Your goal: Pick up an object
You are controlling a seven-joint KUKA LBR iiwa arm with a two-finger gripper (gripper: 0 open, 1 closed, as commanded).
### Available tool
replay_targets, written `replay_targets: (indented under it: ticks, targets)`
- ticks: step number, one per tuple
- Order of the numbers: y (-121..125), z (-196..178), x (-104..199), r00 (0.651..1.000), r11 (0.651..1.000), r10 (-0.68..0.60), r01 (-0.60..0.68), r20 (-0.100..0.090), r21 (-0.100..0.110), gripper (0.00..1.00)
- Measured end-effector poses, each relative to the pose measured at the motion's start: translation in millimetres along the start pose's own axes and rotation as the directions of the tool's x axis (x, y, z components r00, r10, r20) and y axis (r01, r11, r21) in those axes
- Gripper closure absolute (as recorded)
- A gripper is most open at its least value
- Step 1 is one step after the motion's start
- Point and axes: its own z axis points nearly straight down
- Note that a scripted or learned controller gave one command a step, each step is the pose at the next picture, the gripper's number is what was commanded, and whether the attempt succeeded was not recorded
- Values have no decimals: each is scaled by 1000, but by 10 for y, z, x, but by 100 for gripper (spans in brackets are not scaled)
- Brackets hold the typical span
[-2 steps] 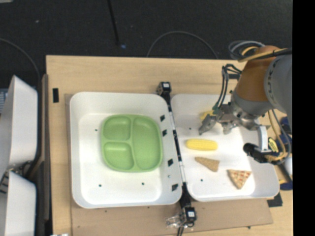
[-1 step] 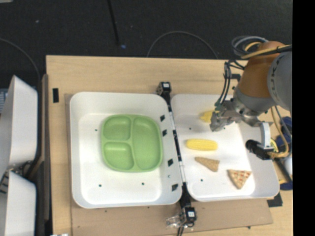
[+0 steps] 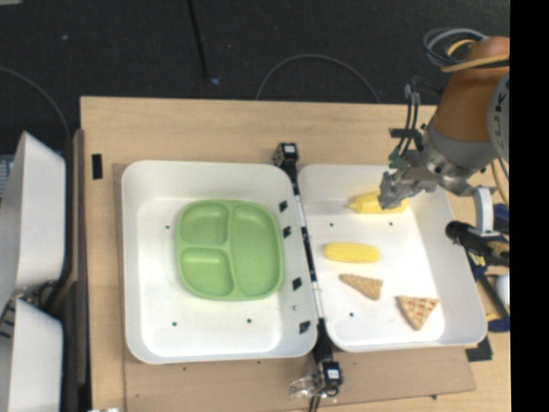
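Observation:
In the right bin (image 3: 446,316) lie several food toys. A yellow piece (image 3: 363,203) sits near the bin's far edge, and my gripper (image 3: 393,196) is down at its right end, touching or overlapping it. A yellow corn cob (image 3: 351,252) lies in the bin's middle. Nearer the front are a tan wedge (image 3: 361,286) and a pizza slice (image 3: 418,311). The arm's grey wrist and orange band (image 3: 470,101) rise to the upper right.
The left bin (image 3: 146,316) holds a green divided plate (image 3: 230,249). Black clips (image 3: 286,154) join the bins along the middle seam. Cables and dark clamps (image 3: 472,234) lie off the right bin's right rim.

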Motion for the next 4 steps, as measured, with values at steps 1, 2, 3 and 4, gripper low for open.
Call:
replay_targets:
  ticks: [1,2,3,4]
  targets:
    - [88,-517,-83,1000,1000,-1,1,1,-1,100]
    - [101,-806,-96,1000,1000,-2,2,0,2,100]
    - [-61,-632,346,1000,1000,-2,2,-1,8,100]
    - [-221,-478,787,1000,1000,-2,2,-1,8,100]
